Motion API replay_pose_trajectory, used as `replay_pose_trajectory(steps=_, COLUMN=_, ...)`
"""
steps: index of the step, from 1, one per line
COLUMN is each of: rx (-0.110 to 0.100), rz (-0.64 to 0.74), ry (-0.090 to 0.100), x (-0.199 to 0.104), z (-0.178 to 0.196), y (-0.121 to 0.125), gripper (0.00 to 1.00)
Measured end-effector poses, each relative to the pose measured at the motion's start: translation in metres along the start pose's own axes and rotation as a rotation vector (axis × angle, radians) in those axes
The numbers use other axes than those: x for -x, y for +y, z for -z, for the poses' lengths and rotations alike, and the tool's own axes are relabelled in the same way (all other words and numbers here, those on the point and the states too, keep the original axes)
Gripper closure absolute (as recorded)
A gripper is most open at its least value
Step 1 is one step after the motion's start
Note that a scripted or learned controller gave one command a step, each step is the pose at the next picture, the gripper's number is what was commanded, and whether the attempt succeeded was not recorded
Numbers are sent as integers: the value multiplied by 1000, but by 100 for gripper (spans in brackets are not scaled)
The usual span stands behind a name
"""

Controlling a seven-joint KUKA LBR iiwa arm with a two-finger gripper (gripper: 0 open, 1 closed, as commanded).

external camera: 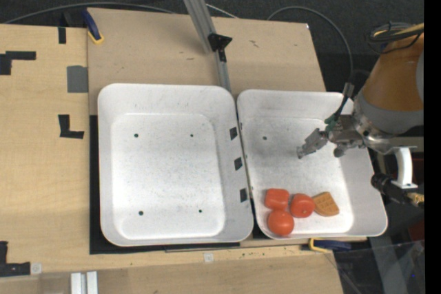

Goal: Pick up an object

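Observation:
Three red, tomato-like objects cluster at the near edge of the right bin (275, 113): one (277, 198) at the left, one (301, 205) to its right, one (280, 222) nearest the rim. An orange-brown piece (326, 204) lies just right of them. My gripper (322, 147) hovers over the right half of that bin, above and behind the objects. Its two fingers stand apart, and nothing is between them.
The left bin (165, 162) lies beside the right one, with black clips along the shared wall. A slanted metal pole (196, 0) rises from the bench behind the bins. The arm's orange band (393, 79) sits at the right edge.

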State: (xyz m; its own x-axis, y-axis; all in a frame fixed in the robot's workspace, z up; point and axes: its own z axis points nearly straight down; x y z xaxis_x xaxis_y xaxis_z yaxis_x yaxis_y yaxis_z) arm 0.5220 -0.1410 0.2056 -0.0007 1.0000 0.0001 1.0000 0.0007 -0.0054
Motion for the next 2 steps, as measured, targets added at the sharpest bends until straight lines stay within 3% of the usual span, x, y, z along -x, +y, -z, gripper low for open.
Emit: replay_pose_trajectory(steps=2, rx=1, rz=0, ry=0, x=-7, z=-117, y=-1, gripper=0)
